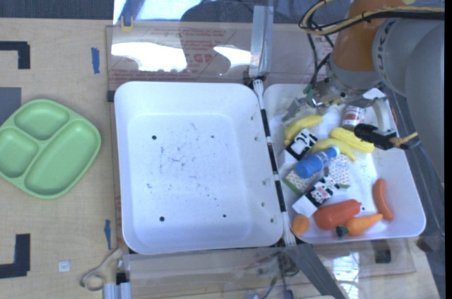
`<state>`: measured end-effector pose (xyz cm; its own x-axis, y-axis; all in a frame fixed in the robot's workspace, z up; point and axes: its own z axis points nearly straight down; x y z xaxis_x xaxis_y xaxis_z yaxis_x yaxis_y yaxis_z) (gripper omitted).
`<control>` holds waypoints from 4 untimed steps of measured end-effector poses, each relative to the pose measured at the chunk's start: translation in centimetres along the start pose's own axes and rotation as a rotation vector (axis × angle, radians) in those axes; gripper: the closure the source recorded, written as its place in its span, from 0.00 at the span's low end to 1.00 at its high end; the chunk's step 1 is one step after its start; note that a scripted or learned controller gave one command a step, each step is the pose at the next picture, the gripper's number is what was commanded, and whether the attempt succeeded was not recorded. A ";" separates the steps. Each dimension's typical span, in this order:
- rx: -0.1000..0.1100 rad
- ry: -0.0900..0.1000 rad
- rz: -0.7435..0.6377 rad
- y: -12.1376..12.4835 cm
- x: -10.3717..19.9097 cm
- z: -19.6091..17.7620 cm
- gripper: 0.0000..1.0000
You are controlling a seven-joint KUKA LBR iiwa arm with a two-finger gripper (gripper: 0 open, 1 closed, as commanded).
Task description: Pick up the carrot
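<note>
Above the far end of the right bin [409, 181], the grey arm [413, 43] with its orange band [364, 29] reaches in from the right, its gripper [321, 98] hanging low over the bin's far-left corner. Cables and the wrist crowd the claw, so how wide it stands, or whether it grips anything, cannot be told from this angle.

The carrot [364, 223] lies at the near edge of the same bin, well apart from the gripper, its orange body pointing right and its green stub toward the left. Just beside it on the left sits a red pepper-like toy [337, 213], with a small orange ball [301, 224] near the bin's near-left corner. A sausage-shaped red piece [383, 197] rests to the right of the pepper. Farther in, a blue bottle [314, 162], a yellow banana [351, 141] and a black-and-white block [304, 143] crowd the middle of the bin.

The left bin [191, 163] sits alongside, touching the right one at the shared rim. On the wooden bench [49, 50] to the far left lies a green divided plate [46, 147].
</note>
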<state>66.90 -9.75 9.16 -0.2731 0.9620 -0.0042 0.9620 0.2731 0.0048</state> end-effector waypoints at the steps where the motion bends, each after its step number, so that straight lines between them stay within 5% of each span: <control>1: 0.004 0.003 -0.001 -0.1 0.1 0.4 0.00; 4: 0.004 0.003 -0.001 -0.1 0.1 0.5 0.00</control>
